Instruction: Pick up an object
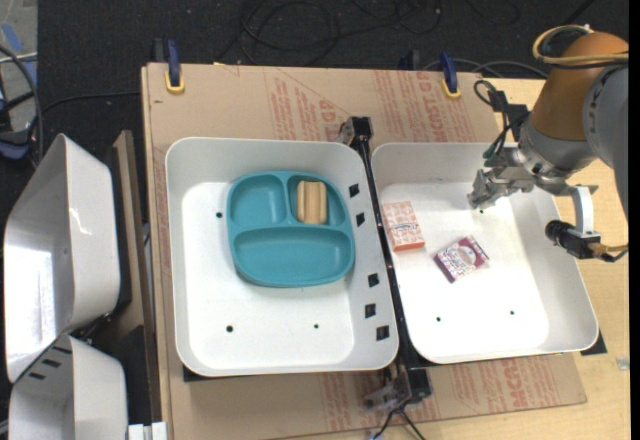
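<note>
A red and white packet (pixel 402 225) lies flat near the left wall of the right bin (pixel 560 313). A purple and white packet (pixel 461 258) lies a little right of it and nearer the front. My gripper (pixel 484 196) hangs low over the far right part of that bin, up and to the right of both packets, with nothing seen between its fingers. In the left bin (pixel 200 318) sits a teal divided plate (pixel 290 231) with a tan block (pixel 312 202) in its upper right compartment.
The bins rest on a cardboard sheet (pixel 300 103) held by blue and yellow clamps (pixel 174 68) at the back. White tubs (pixel 55 238) stand off the bench at the left. Cables lie on the dark floor behind. The arm's grey and orange body (pixel 580 98) overhangs the right bin's far right side.
</note>
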Tool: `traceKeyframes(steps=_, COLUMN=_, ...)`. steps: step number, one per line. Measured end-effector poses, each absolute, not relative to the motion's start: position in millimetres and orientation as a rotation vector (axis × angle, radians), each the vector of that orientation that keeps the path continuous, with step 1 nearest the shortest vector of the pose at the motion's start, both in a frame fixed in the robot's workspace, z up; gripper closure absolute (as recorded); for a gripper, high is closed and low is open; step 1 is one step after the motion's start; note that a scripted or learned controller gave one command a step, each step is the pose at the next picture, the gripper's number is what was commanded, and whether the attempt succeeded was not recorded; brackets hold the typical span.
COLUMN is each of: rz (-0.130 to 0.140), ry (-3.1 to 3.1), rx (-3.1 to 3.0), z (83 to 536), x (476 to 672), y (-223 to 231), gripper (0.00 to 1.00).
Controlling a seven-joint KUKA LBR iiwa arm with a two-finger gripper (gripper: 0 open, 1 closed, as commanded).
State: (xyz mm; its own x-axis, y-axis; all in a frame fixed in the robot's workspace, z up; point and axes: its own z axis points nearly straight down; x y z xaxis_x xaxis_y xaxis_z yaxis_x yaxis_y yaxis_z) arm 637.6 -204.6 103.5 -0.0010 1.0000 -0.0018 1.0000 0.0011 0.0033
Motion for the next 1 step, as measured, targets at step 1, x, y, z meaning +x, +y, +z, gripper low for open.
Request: traceKeyframes(steps=1, rz=0.004, ry=2.215, rx=2.218, z=155.7, x=635.8, y=-214.1, gripper=1.00)
